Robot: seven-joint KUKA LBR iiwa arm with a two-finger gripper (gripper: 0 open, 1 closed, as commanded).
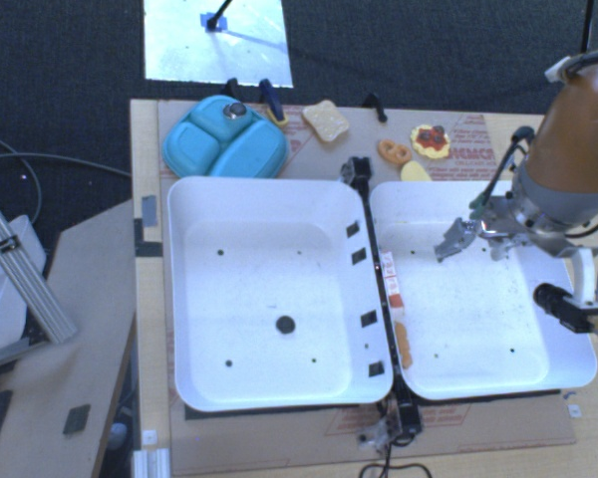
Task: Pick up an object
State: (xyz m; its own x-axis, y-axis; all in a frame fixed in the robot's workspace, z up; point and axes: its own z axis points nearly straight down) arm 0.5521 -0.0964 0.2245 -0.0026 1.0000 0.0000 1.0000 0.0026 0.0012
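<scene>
The arm (pixel 578 127) is cut off by the right edge above the right bin (pixel 538 366), so only its orange band and wrist show. The gripper (pixel 456 241) over that bin is too small and blurred to tell how its fingers stand. A thin orange thing (pixel 403 345) at that bin's left wall is too small to name.

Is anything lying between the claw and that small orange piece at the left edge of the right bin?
Nothing visible: only bare white bin floor separates the claw from the orange piece.
</scene>
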